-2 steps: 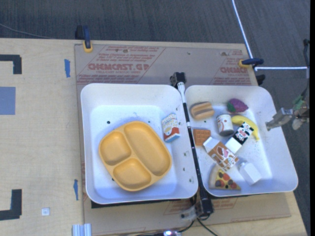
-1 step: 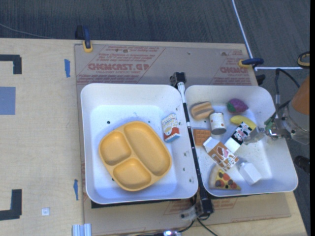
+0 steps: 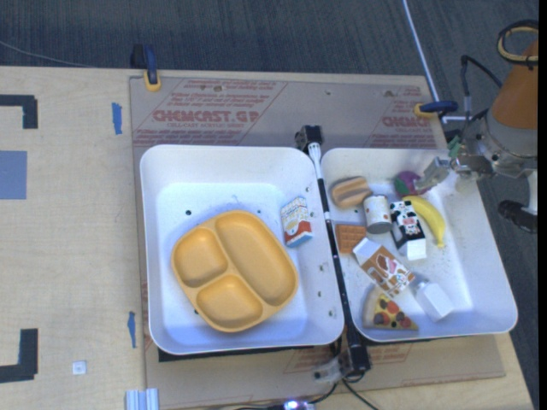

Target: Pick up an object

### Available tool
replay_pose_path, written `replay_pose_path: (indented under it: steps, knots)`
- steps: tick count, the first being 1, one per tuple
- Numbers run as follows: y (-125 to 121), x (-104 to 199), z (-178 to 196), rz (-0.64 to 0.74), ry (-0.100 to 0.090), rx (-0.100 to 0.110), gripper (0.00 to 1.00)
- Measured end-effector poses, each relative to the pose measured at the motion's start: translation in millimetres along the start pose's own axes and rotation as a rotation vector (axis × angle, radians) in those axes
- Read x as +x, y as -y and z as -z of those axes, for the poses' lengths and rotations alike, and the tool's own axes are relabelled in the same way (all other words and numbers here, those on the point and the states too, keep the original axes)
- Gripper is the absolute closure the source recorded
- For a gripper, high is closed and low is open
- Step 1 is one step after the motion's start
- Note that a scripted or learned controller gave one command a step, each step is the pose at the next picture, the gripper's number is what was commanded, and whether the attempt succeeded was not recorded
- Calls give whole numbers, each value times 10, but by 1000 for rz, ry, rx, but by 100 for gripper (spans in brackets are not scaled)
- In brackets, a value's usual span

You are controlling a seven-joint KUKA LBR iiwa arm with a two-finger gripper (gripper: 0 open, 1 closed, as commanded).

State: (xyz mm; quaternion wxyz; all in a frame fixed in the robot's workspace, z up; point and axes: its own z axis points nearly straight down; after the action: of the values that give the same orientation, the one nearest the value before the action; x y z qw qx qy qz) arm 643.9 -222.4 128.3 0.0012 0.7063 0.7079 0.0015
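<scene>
The right bin (image 3: 487,280) holds several small items: a hot dog (image 3: 349,190), a purple piece (image 3: 406,180), a banana (image 3: 432,218), a grey can (image 3: 376,213), a black-and-white carton (image 3: 405,220), a snack packet (image 3: 389,272), a pizza slice (image 3: 389,313) and a white block (image 3: 435,300). My gripper (image 3: 440,169) hangs over the bin's far right corner, just right of the purple piece and above the banana's far end. Nothing is seen held in it.
The left bin (image 3: 162,229) holds a yellow divided plate (image 3: 232,269) and a small milk carton (image 3: 296,220) by its right wall. A black clamp (image 3: 308,137) sits between the bins at the far side. The arm's orange band (image 3: 520,101) is at the right edge.
</scene>
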Motion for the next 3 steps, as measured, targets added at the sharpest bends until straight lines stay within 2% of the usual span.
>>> replay_pose_path:
  steps: [1,3]
  knots:
    - [288,246,-235,-2,3,-4,0]
    - [429,456,-272,-5,8,-25,0]
